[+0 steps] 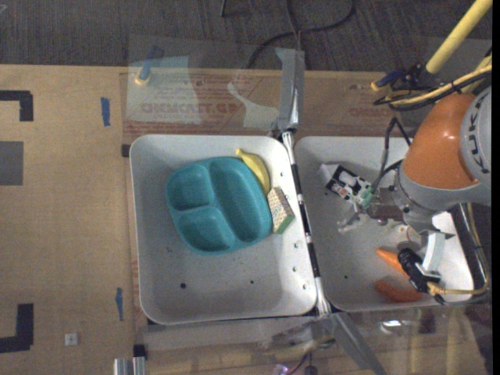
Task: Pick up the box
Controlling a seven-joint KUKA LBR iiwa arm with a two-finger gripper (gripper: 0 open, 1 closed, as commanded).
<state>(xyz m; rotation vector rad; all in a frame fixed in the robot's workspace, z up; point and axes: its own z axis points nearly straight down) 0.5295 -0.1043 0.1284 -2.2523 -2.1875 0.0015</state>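
Gripper (353, 209) low in right bin (344, 287), finger state unclear. Box (280, 208) small, patterned top, green side; long axis eleven-to-five, at teal tray's (219, 205) three o'clock.

The grey arm (469, 143) enters at three o'clock, its broad orange band (439, 156) bulging toward nine o'clock above the wrist. From that band the wrist angles down and toward nine o'clock, ending in the tool (351, 209), which sits low with its thin metal tips pointing roughly toward eight o'clock. Black and yellow cables run along the arm from one o'clock, and whether the tips are parted or closed cannot be made out.
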